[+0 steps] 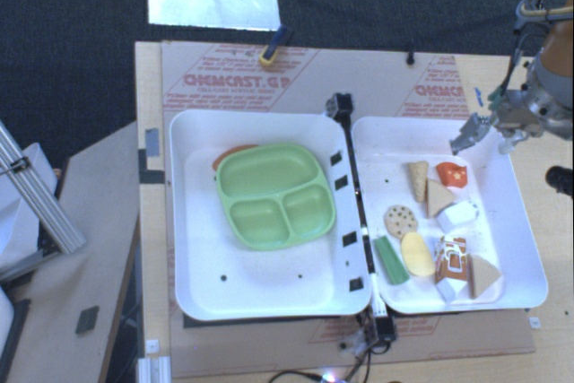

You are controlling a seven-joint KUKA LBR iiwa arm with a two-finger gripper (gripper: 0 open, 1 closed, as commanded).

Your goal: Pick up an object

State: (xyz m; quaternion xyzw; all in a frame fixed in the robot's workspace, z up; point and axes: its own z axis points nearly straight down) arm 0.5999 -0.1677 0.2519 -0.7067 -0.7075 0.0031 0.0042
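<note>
My gripper (487, 140) hovers over the far right part of the right bin (520, 220), its two fingers spread with nothing between them. Just below and left of it lies a small orange-red piece (451, 175). Beside that are a tan wedge (419, 179) and a tan slice (438, 197). Nearer the front lie a white block (457, 215), a speckled cookie (400, 220), a yellow oval (415, 253), a green stick (390, 260), a brown-and-white carton (451, 265) and a tan triangle (484, 276).
The left bin (202, 282) holds a green divided tray (273, 195) with an orange item (231, 155) poking out from under its far edge. A black divider strip (352, 193) runs between the bins. A yellow clip (269, 56) lies behind them.
</note>
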